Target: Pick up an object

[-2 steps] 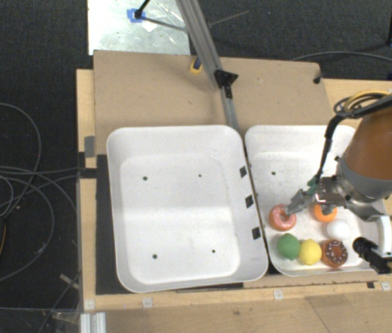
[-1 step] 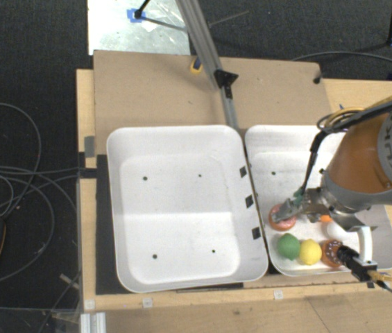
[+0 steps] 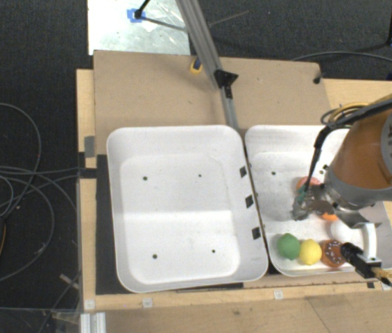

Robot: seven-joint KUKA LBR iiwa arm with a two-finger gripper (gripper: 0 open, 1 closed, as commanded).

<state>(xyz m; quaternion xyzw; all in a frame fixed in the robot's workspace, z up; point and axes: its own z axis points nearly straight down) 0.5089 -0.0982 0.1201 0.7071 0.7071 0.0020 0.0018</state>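
The right white bin [image 3: 279,151] holds several small objects. A green ball [image 3: 288,245], a yellow ball [image 3: 310,252] and a brown round piece [image 3: 332,253] lie along its near edge. A red-orange object [image 3: 304,184] sits mid-bin, partly hidden by the arm, and a white and orange piece [image 3: 331,218] pokes out under the wrist. My gripper [image 3: 301,209] hangs low over the bin's middle, just below the red-orange object and above the green ball. Its dark fingers are too small to read.
The left white bin [image 3: 178,207] stands beside the right one, with black clips [image 3: 249,201] along the shared edge. A grey pole [image 3: 206,44] slants across the back of the bench. Cables lie on the dark floor at left.
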